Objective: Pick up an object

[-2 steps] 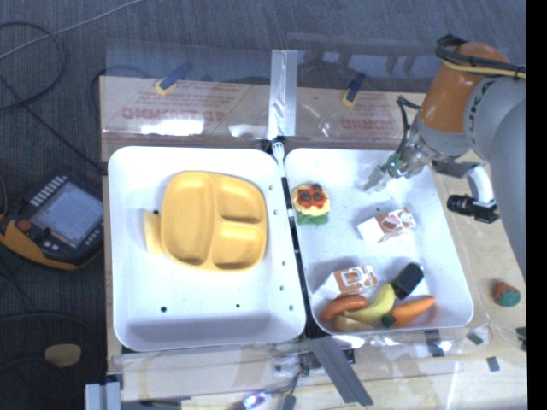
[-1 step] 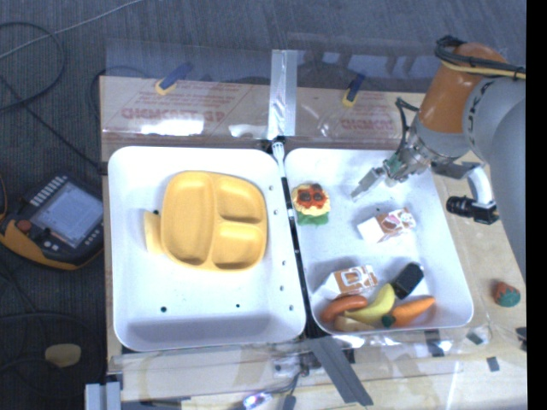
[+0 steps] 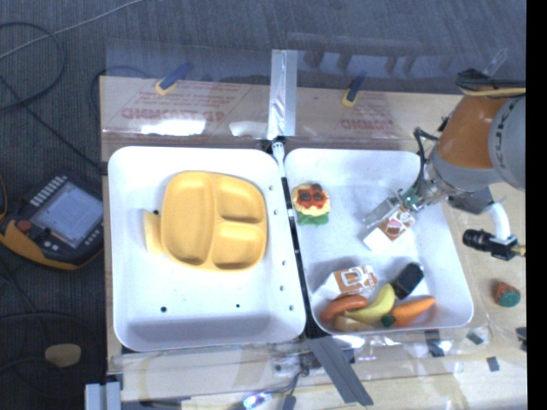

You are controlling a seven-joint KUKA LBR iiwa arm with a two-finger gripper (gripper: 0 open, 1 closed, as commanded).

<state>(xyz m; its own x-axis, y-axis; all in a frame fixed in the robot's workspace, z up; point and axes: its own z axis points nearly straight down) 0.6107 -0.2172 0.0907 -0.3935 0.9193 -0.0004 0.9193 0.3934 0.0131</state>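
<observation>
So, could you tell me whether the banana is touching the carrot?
Touching: the camera view shows the banana lying against the carrot, with no gap between them.

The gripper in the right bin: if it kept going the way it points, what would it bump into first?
Most likely the small white carton right at the gripper tip, though depth is hard to judge. Beyond it lies bare floor of the right bin.

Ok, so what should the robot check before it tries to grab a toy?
1. Gripper is over the right bin: ok.
2. A toy sits right under it, the small white carton: ok.
3. Carton gripped: cannot tell.
4. Room around the carton, with the burger toy well away: ok.
5. Other toys easy to grab: not ok. The banana, carrot and black block are bunched up in the near corner.
6. Yellow tray sits out of the way in the left bin: ok.
</observation>
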